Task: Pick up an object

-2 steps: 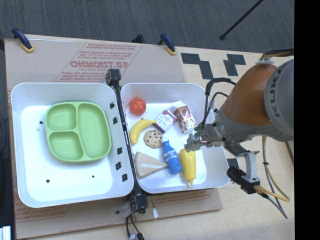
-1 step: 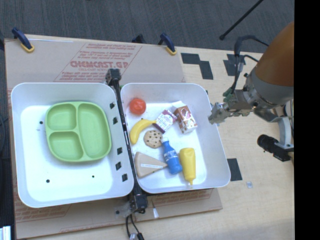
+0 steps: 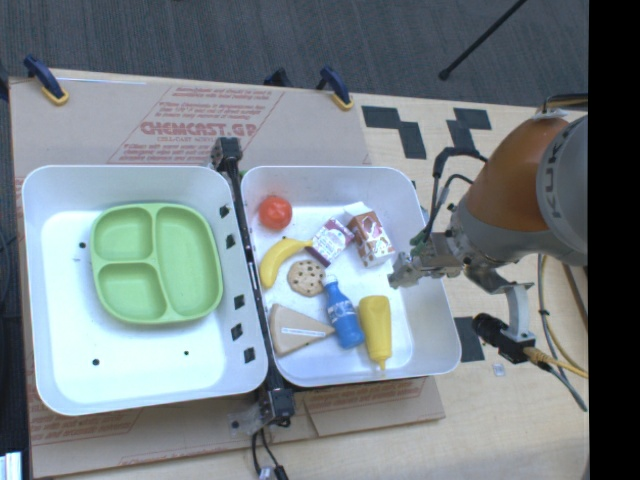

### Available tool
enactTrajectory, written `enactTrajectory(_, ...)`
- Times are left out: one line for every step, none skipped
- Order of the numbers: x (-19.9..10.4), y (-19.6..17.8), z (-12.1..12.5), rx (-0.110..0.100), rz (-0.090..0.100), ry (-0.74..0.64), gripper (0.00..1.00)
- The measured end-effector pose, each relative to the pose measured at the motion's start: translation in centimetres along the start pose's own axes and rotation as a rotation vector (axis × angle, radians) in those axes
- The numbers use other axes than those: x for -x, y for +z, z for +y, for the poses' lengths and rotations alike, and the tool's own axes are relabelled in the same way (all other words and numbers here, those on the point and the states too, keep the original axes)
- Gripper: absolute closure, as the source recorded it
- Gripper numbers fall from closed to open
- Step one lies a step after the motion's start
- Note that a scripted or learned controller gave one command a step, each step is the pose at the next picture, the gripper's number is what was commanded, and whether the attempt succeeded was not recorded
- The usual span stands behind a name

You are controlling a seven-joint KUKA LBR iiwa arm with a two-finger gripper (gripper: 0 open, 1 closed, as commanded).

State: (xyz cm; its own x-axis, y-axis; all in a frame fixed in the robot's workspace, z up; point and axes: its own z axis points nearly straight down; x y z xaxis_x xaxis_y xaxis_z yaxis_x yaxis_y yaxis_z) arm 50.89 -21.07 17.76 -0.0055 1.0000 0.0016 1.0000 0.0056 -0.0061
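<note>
Two white bins (image 3: 40,298) are set on a cardboard-covered bench; the gripper (image 3: 405,271) is parked by the snack packets (image 3: 368,236), finger state can't be told.

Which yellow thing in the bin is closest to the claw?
The yellow mustard bottle, lying near the right bin's front right corner, is closest to the claw. The other yellow thing, the banana, lies farther left, by the cookie.

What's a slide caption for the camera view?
KUKA arm's gripper hovers at the right bin of toy food; green divided plate in left bin.
</note>
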Motion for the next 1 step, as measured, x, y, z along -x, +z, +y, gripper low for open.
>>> enactTrajectory(0.03, -0.09, 0.06, 0.002, -0.001, -0.001, 0.00)
